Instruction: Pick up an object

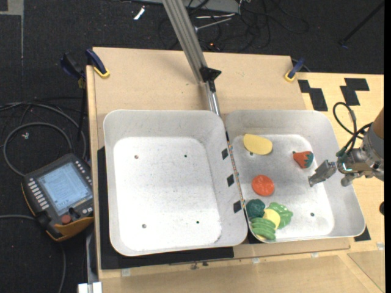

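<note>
The right bin holds several small objects. A yellow piece lies near its back left. A red piece with a green tip sits toward the right, and an orange-red round piece lies in the middle. At the front left corner a dark green piece, a yellow-green piece and a green ribbed piece are bunched together. My gripper hangs over the bin's right side, just right of and below the red piece, open, with nothing between its fingers.
The left bin adjoins the right one. A slanted metal pole runs down to the bins' shared edge. Clamps sit at the bench's back corners, and a teach pendant lies off the bench to the left.
</note>
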{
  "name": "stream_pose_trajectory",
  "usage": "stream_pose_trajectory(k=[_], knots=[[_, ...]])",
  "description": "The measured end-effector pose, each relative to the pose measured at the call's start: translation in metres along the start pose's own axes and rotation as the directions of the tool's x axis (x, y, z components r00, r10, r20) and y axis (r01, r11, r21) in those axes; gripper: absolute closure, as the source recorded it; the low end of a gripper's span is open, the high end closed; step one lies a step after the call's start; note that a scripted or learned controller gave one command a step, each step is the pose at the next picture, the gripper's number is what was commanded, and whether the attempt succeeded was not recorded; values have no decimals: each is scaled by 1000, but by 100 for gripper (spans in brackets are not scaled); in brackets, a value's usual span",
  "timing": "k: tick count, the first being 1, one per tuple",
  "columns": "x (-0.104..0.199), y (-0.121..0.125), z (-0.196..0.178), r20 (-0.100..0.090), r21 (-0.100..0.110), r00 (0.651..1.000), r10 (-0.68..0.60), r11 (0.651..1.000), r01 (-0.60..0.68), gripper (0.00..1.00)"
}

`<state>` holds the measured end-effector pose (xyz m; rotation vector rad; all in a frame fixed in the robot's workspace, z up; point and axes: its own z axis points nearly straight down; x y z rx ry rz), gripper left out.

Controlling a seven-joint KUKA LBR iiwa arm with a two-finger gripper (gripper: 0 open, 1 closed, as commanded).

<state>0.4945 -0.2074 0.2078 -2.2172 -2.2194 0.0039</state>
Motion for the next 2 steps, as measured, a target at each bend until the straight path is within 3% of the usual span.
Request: stream_pose_trajectory(k=[1, 2], knots=[[0, 1, -2, 1, -5, 1000, 1, 1000, -1, 0], [6, 2, 42, 0, 0, 1000, 1, 1000, -1, 0]])
